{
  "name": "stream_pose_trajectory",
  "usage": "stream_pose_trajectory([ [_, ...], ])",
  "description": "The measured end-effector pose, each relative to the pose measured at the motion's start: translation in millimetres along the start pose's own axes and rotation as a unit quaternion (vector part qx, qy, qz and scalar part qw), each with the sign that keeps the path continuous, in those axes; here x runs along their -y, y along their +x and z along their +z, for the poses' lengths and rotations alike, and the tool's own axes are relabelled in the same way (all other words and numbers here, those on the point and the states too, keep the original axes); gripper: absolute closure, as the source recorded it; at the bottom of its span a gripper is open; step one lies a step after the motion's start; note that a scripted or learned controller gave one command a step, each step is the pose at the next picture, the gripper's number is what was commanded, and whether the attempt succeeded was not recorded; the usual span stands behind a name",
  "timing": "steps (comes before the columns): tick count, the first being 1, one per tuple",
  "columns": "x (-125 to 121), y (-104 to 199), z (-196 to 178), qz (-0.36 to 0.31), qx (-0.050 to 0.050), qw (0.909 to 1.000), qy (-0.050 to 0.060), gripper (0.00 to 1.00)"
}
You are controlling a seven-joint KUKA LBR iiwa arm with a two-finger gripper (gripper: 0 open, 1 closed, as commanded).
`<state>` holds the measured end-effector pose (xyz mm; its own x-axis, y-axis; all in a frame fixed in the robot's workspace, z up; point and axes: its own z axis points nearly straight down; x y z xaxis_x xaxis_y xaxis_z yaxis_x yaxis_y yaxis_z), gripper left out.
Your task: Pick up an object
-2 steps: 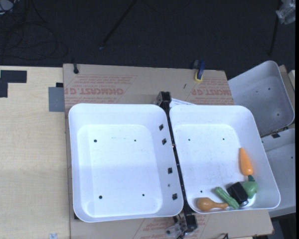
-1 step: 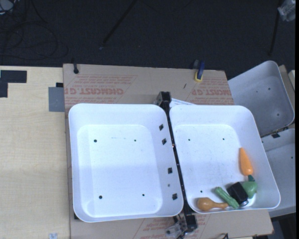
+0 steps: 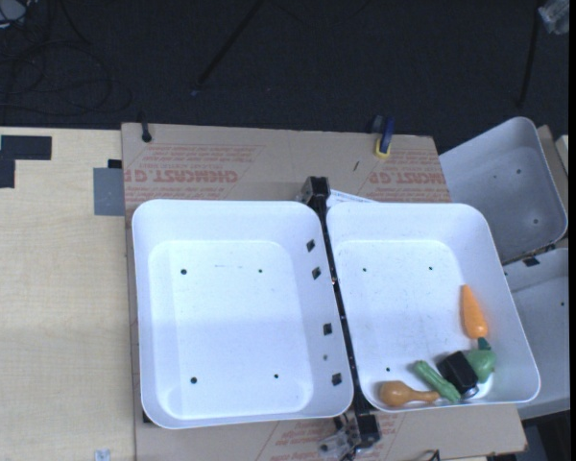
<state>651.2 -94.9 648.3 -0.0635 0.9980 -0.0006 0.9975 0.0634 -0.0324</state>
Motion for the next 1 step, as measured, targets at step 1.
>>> stream_pose_trajectory([
  [1,-1.2,1.1,-9.2,-0.004,0.001,1.0000,-0.004,1.00],
])
